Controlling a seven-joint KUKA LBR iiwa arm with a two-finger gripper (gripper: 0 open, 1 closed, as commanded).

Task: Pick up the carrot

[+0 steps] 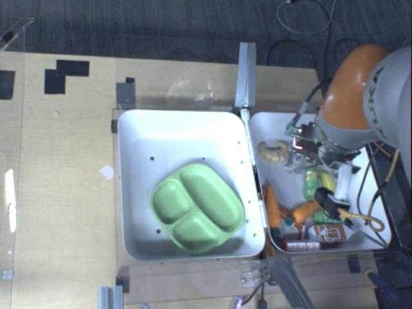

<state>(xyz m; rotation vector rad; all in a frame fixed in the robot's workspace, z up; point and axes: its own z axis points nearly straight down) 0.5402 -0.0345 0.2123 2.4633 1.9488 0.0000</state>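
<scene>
A grey arm (pixel 376 95) reaches over the right bin (pixel 257 131) on the pale surface (pixel 58 192), its hand (pixel 302 148) low among crowded items; whether it is wide or narrow cannot be told. The left bin (pixel 129 172) holds a green tray (pixel 198 208). The carrot (pixel 271 206) lies against the right bin's left wall, near a second orange piece (pixel 304 212) and a carton (pixel 328 234). The wall may block a finger, and the lookalike beside it could be grabbed instead.
</scene>
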